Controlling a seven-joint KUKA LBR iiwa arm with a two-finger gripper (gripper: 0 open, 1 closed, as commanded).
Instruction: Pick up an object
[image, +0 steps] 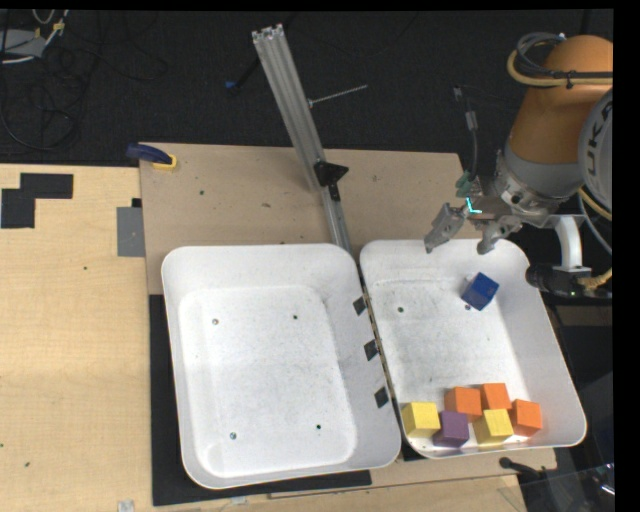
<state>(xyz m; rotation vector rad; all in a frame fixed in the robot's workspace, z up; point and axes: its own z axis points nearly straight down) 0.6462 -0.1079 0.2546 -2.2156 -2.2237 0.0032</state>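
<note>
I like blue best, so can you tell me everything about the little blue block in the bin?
The blue block is a small cube, solid dark blue, with flat faces and sharp edges; its material is hard to tell. It sits on the floor of the right bin, near the far end, turned at an angle to the bin's walls. It is alone: the yellow, orange and purple blocks are bunched at the near end, far from it. The gripper is above and just beyond it, not touching it.

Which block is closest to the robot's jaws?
The blue block, alone near the bin's far end. The orange, yellow and purple blocks huddle at the near end.
</note>
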